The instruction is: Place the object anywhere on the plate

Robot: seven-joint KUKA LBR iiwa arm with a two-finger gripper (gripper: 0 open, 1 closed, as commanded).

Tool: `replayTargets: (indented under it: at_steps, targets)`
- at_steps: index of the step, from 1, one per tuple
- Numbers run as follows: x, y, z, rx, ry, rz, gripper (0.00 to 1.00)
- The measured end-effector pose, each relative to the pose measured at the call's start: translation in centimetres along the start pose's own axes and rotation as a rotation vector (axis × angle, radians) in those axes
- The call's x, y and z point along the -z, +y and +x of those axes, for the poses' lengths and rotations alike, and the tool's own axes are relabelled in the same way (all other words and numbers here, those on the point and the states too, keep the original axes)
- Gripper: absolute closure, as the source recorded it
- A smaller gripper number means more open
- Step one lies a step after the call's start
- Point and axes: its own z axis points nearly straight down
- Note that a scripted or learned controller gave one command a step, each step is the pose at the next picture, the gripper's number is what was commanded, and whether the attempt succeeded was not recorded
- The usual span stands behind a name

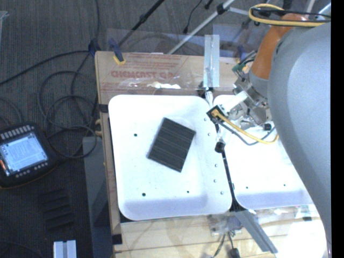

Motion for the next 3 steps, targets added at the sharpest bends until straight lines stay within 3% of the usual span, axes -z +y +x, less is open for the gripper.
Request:
replayTargets:
  at_steps: [1,2,3]
  targets:
    - [0.0,0.0,0.0,0.0,-0.001,0.0,0.0]
    - [5.8,-3.2,7.0,0.159,0.001,-0.002,0.0]
    - [8.0,3.6,5.5,0.389,0.0,-0.001,0.0]
